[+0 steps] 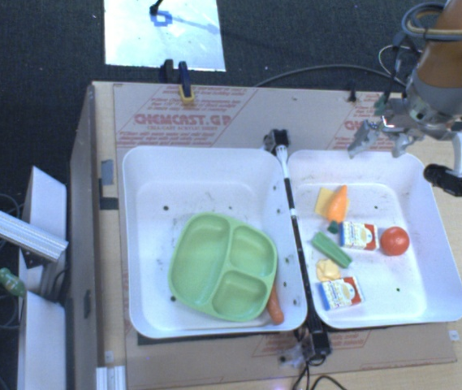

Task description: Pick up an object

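I hang above the far edge of the right bin (438,242), my grey wrist bent down from the orange band, and my gripper (383,142) splays its two fingers wide with nothing between them, over the bin's back rim. Below me lie two shallow white bins, smooth and glossy, with rounded corners, side by side on a brown cardboard sheet (206,112) printed in red. In the right bin I count seven small pieces: one round red tomato (394,240), one tapered orange carrot (338,204) lying across a flat yellow wedge (324,199), one long green block (331,249), one smaller yellow piece (327,269), and two little cartons, the upper carton (357,235) just beside the tomato and the lower carton (340,292) near the front. All of them are well apart from my fingers. The left bin (153,193) holds one pale green plastic plate (223,266), divided into three compartments, tilted a little, and one slim orange carrot-like piece (274,308) touching its right edge.
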You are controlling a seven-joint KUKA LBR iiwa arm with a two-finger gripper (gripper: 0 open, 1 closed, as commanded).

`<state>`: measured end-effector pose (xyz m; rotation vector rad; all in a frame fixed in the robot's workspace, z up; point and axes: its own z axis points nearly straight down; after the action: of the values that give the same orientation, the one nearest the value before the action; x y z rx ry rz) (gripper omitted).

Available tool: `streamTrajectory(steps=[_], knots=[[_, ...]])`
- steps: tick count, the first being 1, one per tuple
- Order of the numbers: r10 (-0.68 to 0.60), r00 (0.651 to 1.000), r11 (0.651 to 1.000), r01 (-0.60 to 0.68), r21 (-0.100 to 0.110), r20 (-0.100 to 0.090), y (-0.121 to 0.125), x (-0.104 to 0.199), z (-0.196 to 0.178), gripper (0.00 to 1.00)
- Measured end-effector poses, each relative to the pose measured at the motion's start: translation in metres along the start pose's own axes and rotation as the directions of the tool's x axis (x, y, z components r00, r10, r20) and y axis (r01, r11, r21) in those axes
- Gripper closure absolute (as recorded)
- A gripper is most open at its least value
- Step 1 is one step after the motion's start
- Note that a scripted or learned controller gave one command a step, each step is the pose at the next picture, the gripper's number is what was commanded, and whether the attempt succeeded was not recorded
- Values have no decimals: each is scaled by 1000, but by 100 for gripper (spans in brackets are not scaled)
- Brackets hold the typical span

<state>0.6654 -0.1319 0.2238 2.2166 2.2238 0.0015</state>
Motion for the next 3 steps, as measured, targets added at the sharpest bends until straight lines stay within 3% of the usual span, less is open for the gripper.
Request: streamTrajectory(steps=[1,2,3], knots=[[0,1000,1000,0,1,0,2,-2,140,0],[2,1000,1000,-2,2,0,-55,9,139,0],[2,1000,1000,-2,-2,1,-54,9,128,100]])
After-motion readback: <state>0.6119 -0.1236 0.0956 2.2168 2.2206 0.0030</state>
